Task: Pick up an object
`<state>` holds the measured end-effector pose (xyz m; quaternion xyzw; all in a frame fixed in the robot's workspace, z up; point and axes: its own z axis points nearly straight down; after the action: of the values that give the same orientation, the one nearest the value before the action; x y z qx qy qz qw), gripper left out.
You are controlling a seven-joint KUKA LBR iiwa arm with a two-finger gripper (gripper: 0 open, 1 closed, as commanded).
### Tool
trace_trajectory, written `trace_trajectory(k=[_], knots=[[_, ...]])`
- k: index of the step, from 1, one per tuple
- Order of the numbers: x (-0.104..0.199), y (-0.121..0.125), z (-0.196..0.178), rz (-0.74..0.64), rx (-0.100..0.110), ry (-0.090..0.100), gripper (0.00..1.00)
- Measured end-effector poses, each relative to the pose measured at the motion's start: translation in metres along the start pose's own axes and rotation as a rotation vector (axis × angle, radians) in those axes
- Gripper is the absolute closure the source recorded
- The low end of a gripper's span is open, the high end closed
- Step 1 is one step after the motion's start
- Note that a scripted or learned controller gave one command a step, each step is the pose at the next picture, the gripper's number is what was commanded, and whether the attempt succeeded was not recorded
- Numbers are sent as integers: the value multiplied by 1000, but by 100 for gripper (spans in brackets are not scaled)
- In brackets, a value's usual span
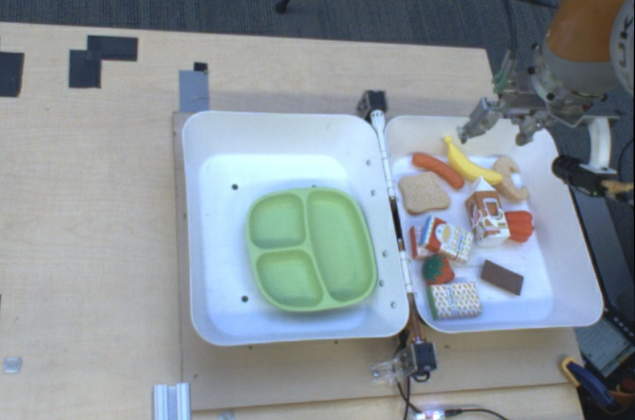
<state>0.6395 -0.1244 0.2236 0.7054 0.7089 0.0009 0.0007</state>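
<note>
With its fingers spread and empty, the gripper [503, 122] at upper right should drop straight onto the banana [468, 163], straddling it.

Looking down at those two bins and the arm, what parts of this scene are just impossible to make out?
- Gripper, camera view: small and blurred over the right bin's far rim, so its finger state is unreadable.
- Arm: cut off by the picture's top right edge.
- Printed cartons: labels too small to read.
- Food pieces in the pile: they overlap, hiding each other's edges.
- Green tray in the left bin: compartment depth unclear from above.
</note>
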Motion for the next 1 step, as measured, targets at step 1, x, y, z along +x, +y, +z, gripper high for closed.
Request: trace_trajectory(k=[1], knots=[[21,-20,119,2,-3,-1,0]])
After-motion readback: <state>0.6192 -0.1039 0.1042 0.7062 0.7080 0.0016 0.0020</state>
